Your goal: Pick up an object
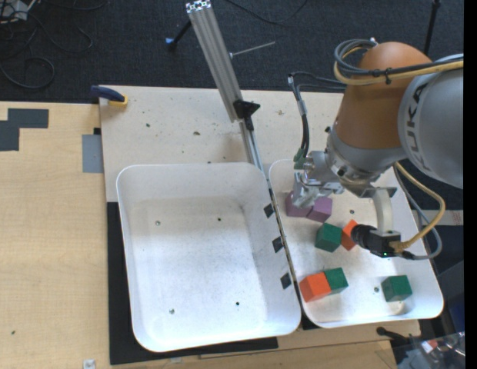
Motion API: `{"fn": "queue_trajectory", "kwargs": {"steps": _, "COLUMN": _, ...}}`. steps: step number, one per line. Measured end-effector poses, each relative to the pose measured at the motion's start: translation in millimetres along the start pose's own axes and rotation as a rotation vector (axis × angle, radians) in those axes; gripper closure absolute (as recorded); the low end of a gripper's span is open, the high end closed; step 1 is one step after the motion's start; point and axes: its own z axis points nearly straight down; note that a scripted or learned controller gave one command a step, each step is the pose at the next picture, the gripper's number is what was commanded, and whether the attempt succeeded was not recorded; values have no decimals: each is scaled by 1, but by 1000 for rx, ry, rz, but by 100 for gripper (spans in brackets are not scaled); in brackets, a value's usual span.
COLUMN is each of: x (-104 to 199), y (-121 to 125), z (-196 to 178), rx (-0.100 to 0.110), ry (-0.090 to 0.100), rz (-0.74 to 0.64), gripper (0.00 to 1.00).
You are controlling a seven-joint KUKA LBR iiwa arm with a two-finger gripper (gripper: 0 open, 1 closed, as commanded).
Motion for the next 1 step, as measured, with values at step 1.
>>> {"fn": "queue_trajectory", "kwargs": {"steps": 1, "x": 49, "y": 12, "z": 2, "rx": -1, "ry": -1, "rz": 1, "gripper": 100}}
